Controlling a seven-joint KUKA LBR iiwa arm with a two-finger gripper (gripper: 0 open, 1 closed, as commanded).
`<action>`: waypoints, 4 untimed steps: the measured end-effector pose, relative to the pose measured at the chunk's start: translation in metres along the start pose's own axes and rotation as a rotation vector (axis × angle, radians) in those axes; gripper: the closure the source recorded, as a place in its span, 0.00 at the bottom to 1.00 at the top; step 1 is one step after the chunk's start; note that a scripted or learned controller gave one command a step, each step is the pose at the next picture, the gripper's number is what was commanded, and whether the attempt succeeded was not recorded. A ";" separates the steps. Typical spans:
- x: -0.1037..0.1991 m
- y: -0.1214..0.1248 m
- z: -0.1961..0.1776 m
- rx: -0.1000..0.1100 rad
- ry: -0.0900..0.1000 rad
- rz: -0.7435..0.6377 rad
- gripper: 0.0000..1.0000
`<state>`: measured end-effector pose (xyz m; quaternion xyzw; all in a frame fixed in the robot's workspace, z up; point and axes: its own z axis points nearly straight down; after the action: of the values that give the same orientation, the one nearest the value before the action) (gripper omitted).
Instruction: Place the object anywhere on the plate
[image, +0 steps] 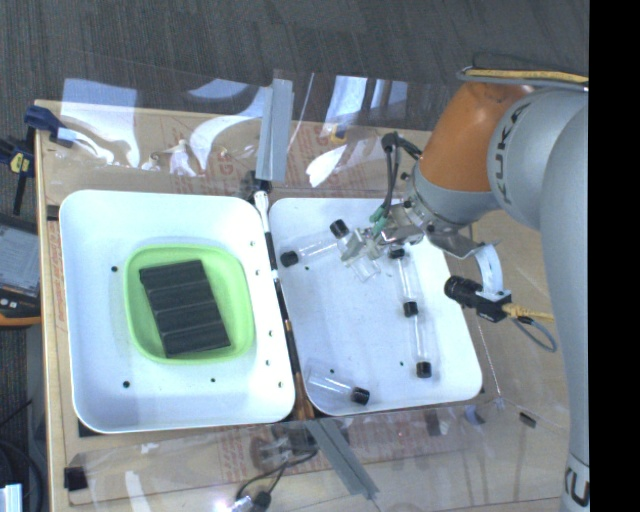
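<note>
A green plate (236, 300) lies in the middle of the left white bin (90, 380). A dark ridged block (183, 306) rests flat on the plate, near its centre. My gripper (367, 244) hangs low over the far part of the right white bin (350, 320), well to the right of the plate. It is beside a few clear tubes, and nothing is plainly held in it. The grey arm with its orange band (470, 120) reaches in from the upper right.
Several clear tubes with black caps lie in the right bin: one (312, 248) near the gripper, two (412, 300) (421, 352) along the right side, one (338, 388) at the front. A metal divider (273, 130) stands behind the bins.
</note>
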<state>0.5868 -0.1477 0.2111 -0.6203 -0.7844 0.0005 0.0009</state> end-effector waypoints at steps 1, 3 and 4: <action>0.000 0.000 0.000 0.000 0.000 0.000 0.00; -0.065 0.003 -0.204 -0.003 -0.002 0.100 0.00; -0.064 -0.003 -0.231 -0.002 -0.002 0.227 0.00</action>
<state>0.5986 -0.2106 0.4422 -0.7051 -0.7091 0.0005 -0.0004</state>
